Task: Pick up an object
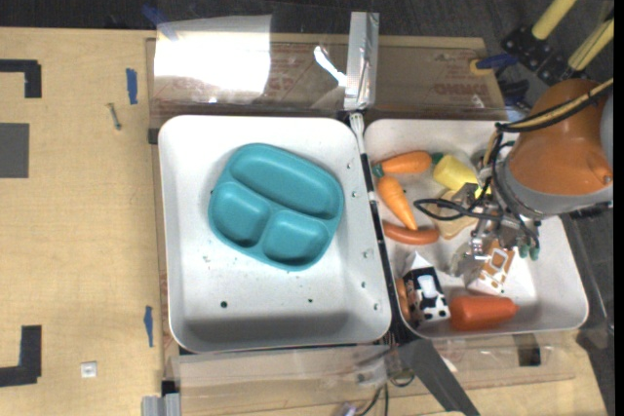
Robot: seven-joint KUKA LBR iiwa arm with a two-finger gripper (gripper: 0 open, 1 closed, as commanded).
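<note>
a pale wooden bench [78, 239] carries two white bins; the left bin [185, 297] holds a teal divided plate [276, 205]. the end effector [485, 260] hangs low in the right bin [565, 292], its opening hard to tell, perhaps touching nothing. a red sausage-like toy [481, 310] lies just below it, long axis left-right, beside a black-and-white cow toy [426, 295].

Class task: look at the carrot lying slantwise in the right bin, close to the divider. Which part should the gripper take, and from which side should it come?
Grip the carrot across its thick middle, coming straight down from above. It lies flat and slanted, tapering toward its lower end, so the jaws should close across its width. The hot dog lies close below its tip, so staying nearer the thick upper half likely avoids it.
</note>
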